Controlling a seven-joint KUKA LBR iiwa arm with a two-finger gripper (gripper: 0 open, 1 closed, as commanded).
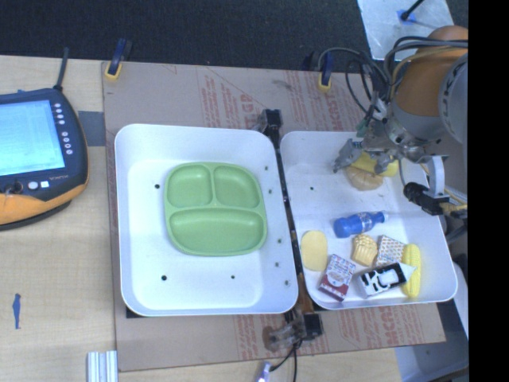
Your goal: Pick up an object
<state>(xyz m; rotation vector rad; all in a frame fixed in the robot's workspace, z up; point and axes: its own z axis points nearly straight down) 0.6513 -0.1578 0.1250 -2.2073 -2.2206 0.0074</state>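
My gripper [365,162] is low over the far part of the right bin [306,161], open. Its two fingers straddle a tan and yellow round object [367,178] that rests on the bin floor. Nearer the front of that bin lie a blue bottle [358,224], a pale yellow piece [314,250], a small yellow block [364,250], a cracker-like square [389,249], a corn cob [412,269], a red and white packet [338,276] and a black and white item [384,279].
In the left bin [139,277] sits a green divided plate [215,208]. A teach pendant [36,151] with a lit screen rests on the bench at far left. Clamps [271,120] join the bins at the middle. Cables [350,66] hang behind the arm.
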